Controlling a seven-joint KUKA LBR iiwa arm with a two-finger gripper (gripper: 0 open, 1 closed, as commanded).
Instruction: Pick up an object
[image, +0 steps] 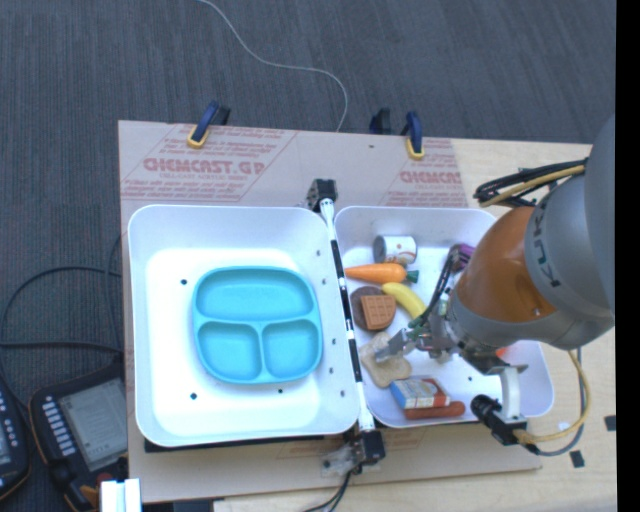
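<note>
My gripper (408, 338) hangs low over the middle of the right bin (440, 216), at the end of the grey arm with its orange band (500, 275). Right below and around it lie a yellow banana (403, 298), a brown waffle-like square (376, 311) and a tan flat piece (385, 368). Further back are an orange carrot (377, 271) and a small white can (396, 247). A red and blue box (418, 396) lies at the front of the bin with a reddish sausage (445, 410) beside it. The wrist hides part of the bin floor.
The left bin (160, 225) holds a light blue divided plate (258, 324). A purple item (462, 250) peeks out by the arm at the right bin's back. Clamps (206, 121) and a cable lie at the bench's far edge.
</note>
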